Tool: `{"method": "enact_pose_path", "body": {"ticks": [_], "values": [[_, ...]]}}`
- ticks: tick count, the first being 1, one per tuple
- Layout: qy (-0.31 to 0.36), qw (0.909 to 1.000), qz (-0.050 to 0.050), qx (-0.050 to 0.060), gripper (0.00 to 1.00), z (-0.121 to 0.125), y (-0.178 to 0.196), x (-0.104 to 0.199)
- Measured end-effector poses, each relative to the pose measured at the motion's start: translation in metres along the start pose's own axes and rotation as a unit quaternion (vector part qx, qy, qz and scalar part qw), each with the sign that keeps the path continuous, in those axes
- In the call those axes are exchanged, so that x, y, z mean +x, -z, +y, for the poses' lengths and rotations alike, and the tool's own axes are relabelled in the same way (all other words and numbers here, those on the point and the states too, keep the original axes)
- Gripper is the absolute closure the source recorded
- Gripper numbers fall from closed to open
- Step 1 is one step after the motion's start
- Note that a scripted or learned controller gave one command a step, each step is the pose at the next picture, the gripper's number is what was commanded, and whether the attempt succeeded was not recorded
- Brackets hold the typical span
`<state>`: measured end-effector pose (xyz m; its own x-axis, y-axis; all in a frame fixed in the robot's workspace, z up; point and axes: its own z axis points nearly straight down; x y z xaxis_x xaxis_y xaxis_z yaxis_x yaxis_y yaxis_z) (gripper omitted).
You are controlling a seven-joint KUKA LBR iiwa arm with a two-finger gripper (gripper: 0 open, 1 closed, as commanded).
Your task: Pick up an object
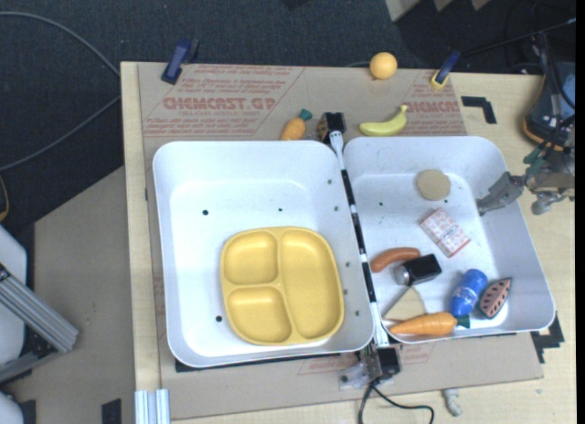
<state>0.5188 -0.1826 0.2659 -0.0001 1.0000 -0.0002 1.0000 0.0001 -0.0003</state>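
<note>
The right bin [512, 230] holds several objects. Among them are a tan round disc [433, 185], a pink patterned packet [445, 231], a sausage [395, 258] and a black block [418, 270]. Nearer the front lie a tan wedge [409, 303], a blue bottle [469, 291], a brown ridged piece [494, 296] and a carrot [422, 324]. My gripper [523, 196] hangs over the right bin's right rim, level with the tan disc and well to its right. It is open, with nothing between its fingers.
A yellow divided plate [281, 283] lies in the left bin [183, 194]. Behind the bins on the board sit a banana [384, 123], an orange ball [383, 66], a small orange toy [294, 128] and two blue clamps [178, 59].
</note>
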Motion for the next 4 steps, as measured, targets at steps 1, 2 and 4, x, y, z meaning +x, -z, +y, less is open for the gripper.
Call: {"method": "enact_pose_path", "body": {"ticks": [1, 2, 4], "values": [[0.001, 1.0000, 0.001, 0.002, 0.00, 0.027, -0.105, 0.061], [0.000, 1.0000, 0.001, 0.000, 0.00, 0.001, -0.161, 0.081], [0.001, 1.0000, 0.000, 0.000, 0.00, 0.083, -0.171, 0.037]]}}
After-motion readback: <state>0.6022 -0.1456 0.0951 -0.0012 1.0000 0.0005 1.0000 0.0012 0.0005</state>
